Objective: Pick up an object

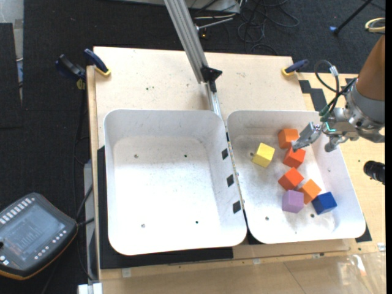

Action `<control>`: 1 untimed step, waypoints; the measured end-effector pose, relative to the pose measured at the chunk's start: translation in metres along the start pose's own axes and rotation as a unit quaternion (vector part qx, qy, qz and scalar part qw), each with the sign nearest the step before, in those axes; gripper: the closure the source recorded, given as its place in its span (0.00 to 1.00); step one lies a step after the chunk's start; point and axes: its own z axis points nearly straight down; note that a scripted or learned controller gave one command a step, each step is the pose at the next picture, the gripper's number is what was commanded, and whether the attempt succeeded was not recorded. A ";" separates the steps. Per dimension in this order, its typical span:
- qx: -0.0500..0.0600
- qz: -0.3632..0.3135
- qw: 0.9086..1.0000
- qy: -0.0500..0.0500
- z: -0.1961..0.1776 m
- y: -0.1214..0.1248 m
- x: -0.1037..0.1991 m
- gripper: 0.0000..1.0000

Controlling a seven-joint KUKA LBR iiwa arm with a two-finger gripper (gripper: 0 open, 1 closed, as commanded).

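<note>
The claw (317, 136) hangs over the right bin (352, 188), fingers spread apart and gripping nothing, one fingertip just above an orange-red cube (294, 158). Around that cube lie another orange one (287, 137), a yellow one (264, 155), then purple (293, 201) and blue (324, 203) nearer the front. The cubes look light, stiff and slightly grippy; opposite flat faces should suit best.

A pale wooden bench top (184, 78) stands on a dark carpeted floor (49, 17). Black cables (263, 5) trail across the floor at the far side. Blue-and-yellow clamps (97, 62) grip the bench's far corners. A grey handheld control pendant (33, 234) lies near left.
</note>
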 end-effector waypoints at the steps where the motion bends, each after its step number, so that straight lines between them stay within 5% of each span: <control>1: -0.002 0.000 1.000 0.000 -0.002 0.001 0.000 0.00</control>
